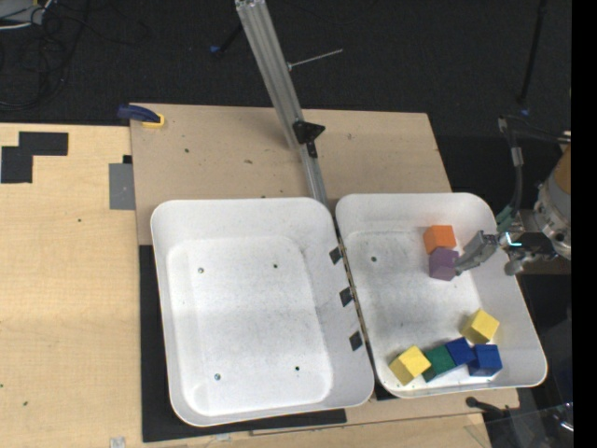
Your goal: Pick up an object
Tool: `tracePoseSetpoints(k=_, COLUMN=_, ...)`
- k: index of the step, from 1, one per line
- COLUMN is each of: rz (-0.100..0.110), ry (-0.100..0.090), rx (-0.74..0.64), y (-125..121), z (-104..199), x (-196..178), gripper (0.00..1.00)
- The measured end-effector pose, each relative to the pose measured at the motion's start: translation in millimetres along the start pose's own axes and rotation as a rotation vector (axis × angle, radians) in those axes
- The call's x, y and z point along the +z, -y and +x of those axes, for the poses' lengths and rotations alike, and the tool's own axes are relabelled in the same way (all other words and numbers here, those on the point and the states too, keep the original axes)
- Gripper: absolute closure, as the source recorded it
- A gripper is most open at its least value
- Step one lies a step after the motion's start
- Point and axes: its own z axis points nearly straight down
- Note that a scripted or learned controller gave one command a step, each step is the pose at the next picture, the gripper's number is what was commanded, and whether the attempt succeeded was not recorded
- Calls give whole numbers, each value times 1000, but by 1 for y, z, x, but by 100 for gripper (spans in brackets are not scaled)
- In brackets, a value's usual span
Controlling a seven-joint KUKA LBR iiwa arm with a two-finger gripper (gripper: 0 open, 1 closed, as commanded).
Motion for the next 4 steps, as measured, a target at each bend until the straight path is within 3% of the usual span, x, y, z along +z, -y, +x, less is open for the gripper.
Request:
tracePoseSetpoints(k=1, rz=-5, ry=1, rx=2, y=0, z=-1, x=-2, gripper=0)
tracePoseSetpoints(k=3, rz=1, ry=-1, rx=3, y=1, z=15, x=100, gripper=0)
tracePoseSetpoints(k=4, rz=2, ry=0, rx=1, y=1, z=6, x=158, gripper=0)
